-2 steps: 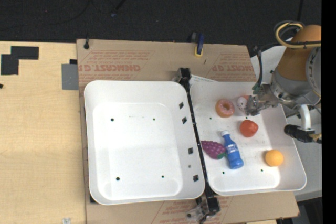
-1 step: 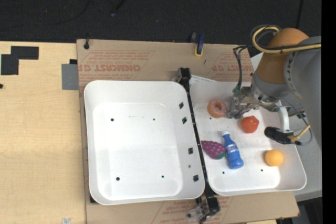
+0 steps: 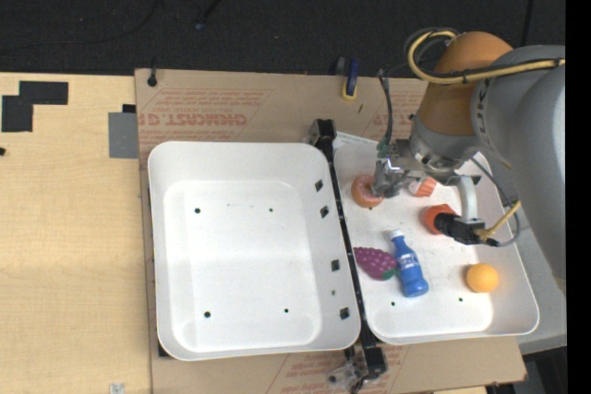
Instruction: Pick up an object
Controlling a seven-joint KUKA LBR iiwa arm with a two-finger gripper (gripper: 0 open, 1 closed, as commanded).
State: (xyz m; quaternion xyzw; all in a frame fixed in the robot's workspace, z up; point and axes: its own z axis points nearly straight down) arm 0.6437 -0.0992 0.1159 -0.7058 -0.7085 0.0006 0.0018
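My gripper (image 3: pixel 386 179) hangs low over the far left part of the right bin (image 3: pixel 517 323). Just left of it lies a pink and orange ring-shaped thing (image 3: pixel 366 192), touching or nearly touching it. A small orange-red thing (image 3: pixel 424 187) lies just right of the gripper. Nothing shows between the gripper and the bin floor. Farther forward lie a red round thing (image 3: pixel 435 218), a blue bottle (image 3: pixel 409 267), a purple bunch of grapes (image 3: pixel 374 262) and an orange ball (image 3: pixel 481 278).
The left bin (image 3: pixel 162 198) stands beside the right one, with a black divider rail (image 3: pixel 338 226) between them. The arm's grey body and orange band (image 3: pixel 462 97) fill the far right. A blue and yellow clamp (image 3: pixel 349 78) sits at the bench's back edge.
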